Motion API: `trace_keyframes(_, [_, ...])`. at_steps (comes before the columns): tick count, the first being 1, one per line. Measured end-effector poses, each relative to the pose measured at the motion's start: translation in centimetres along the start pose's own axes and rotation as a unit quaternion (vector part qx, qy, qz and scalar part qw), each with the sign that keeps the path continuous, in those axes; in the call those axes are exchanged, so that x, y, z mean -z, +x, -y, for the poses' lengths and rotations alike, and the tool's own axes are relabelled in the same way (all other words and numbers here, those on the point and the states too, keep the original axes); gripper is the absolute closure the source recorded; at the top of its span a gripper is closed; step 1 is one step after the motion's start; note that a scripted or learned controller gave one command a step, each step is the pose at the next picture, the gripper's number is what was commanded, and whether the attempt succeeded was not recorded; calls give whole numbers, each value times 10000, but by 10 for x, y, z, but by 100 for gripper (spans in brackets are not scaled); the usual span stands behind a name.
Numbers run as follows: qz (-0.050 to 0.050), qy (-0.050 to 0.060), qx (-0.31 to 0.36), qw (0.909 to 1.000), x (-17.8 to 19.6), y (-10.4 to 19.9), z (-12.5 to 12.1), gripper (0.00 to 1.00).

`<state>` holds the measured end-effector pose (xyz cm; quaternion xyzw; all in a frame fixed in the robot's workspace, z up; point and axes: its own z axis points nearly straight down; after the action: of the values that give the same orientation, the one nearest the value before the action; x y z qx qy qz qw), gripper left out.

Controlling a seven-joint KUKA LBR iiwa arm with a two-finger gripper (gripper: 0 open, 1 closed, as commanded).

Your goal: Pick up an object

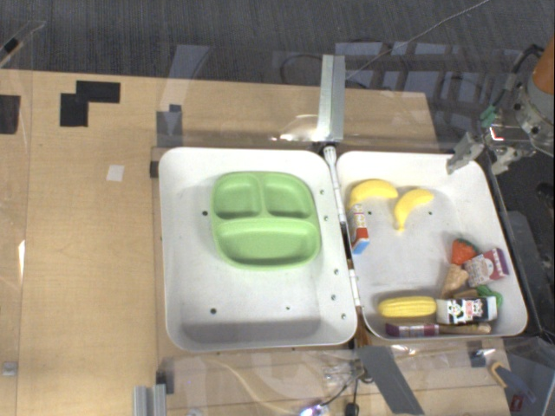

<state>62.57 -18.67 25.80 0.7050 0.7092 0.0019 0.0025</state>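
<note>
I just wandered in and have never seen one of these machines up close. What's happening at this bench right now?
A robot arm reaches in from the right. Its gripper hangs over the far right corner of the right bin, not touching any item. That bin holds toy food: two bananas, a corn cob, a small milk carton and other bits. The left bin holds a green divided plate. Nothing has been picked up yet.
</note>
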Motion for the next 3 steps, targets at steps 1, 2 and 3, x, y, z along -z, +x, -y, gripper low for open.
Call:
trace_keyframes(1, [0,-15,-173,9998,-158,15,-8,0])
trace_keyframes(2, [7,-35,222,9997,-168,1,40,0])
trace_keyframes(3, [2,-78,225,9997,-155,3,37,100])
